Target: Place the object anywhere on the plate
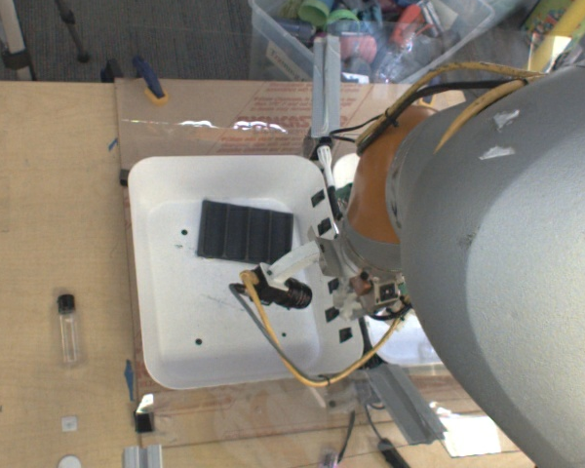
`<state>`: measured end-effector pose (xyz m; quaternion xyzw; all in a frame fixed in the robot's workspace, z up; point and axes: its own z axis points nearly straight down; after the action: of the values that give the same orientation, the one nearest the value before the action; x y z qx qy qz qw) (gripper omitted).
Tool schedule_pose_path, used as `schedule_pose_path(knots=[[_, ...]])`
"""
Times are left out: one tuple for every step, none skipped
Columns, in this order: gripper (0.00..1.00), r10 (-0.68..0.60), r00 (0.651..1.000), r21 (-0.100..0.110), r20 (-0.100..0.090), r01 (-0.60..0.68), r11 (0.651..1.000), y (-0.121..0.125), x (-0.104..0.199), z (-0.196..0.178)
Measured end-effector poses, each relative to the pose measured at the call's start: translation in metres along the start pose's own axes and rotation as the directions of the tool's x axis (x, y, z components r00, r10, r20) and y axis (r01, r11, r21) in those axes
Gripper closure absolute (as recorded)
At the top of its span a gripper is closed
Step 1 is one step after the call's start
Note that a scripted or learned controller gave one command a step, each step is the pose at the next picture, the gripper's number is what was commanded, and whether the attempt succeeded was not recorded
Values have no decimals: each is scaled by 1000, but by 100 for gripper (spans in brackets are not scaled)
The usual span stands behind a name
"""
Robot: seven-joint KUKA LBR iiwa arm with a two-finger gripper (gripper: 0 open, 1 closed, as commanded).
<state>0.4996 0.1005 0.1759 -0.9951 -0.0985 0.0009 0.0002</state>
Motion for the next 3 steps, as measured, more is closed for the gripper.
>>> schedule_pose_path(knots=[[100,-105,994,0,-1,105,994,-101,-1,16],[100,-638,770,0,2,638,770,-122,27,5],[100,-664,748,-5,-12,664,748,-127,8,85]])
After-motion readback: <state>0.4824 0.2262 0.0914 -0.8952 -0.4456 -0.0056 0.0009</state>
